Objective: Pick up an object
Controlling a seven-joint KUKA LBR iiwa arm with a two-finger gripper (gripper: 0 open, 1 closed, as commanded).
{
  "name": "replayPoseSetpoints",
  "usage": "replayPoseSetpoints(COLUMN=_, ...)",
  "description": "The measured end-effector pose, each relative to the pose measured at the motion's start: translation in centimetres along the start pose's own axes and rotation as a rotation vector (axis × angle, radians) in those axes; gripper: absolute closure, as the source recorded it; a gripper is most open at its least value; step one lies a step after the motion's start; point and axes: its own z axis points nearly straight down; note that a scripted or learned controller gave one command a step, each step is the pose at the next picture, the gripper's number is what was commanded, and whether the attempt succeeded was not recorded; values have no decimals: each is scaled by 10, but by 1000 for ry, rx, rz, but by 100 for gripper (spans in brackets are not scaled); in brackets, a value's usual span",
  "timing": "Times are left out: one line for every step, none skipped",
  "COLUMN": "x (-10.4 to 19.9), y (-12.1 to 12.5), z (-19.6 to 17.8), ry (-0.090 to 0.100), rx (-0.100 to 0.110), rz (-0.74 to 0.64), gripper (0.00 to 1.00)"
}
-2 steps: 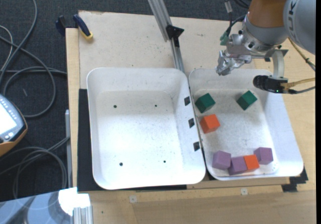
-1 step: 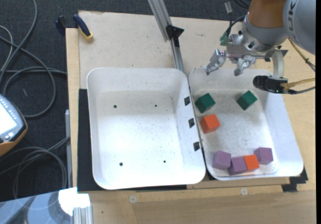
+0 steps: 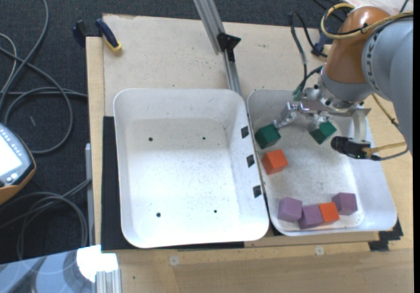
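1. Blocks counted: seven in all. Two are green, two orange, three purple.
2. Bins counted: two white bins side by side, a left bin (image 3: 131, 173) and a right bin (image 3: 374, 183).
3. The pincer (image 3: 303, 112) hangs over the far end of the right bin, below the grey arm (image 3: 387, 55) and its orange band (image 3: 348, 42). Whether the pincer is open or closed cannot be told; nothing is seen held in it.
4. One green block (image 3: 267, 135) lies down-left of the pincer, near it, on the bin floor close to the wall shared with the left bin.
5. The second green block (image 3: 323, 132) sits just down-right of the pincer, tilted on a corner, close under the wrist parts. Whether it touches them cannot be told.
6. One orange block (image 3: 275, 161) lies below the pincer, just beyond the first green block, on the side away from the pincer.
7. Well below the pincer, along the near wall of the right bin, four blocks form a row: purple block (image 3: 290, 208), purple block (image 3: 312, 215), orange block (image 3: 329, 212), purple block (image 3: 345, 203). The middle two touch.
8. All seven blocks lie in the right bin, the same one the pincer is over.
9. The left bin lies to the pincer's left, with only dark specks on its floor.
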Motion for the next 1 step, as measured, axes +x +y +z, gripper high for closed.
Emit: replayPoseSetpoints(x=2, y=3, z=-5, ry=0, rx=-9, rz=-4, gripper=0)
